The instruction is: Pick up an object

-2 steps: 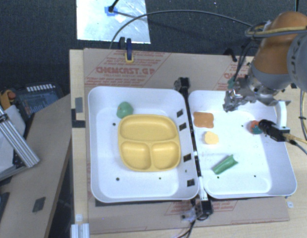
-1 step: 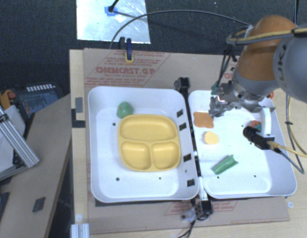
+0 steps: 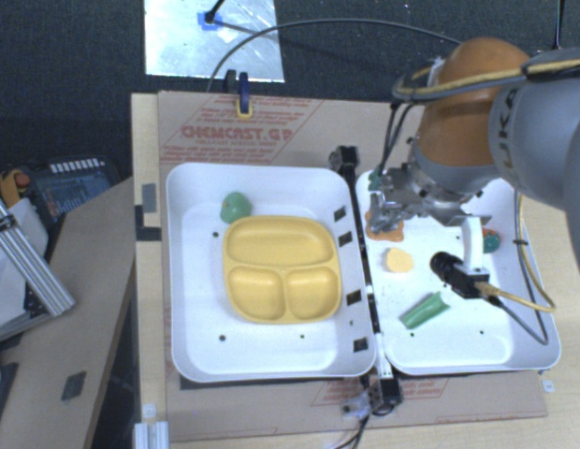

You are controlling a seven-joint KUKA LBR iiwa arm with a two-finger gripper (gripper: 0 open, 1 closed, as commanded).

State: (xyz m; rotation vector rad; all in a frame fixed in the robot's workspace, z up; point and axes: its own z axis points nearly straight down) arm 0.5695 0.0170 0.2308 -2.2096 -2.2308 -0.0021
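I see gripper [image 3: 388, 215] low over right bin [image 3: 458, 349], near its upper left corner, right above orange piece [image 3: 377, 221]. Fingers blurred against metal; I cannot tell if spread or pinching. Nothing visibly held. I judge step as descent or grasp try on orange piece. Other candidates: yellow disc [image 3: 398, 261] just below, green block [image 3: 424, 310] nearer front, teal bit [image 3: 492, 242] at right. Left bin [image 3: 192, 344] holds yellow tray [image 3: 281, 269], green lump [image 3: 236, 206]. Next move needs confirmed closure on piece, then straight lift clear of divider.

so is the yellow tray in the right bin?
No, the yellow tray lies in the left bin, beside a green object; the right bin holds smaller pieces.
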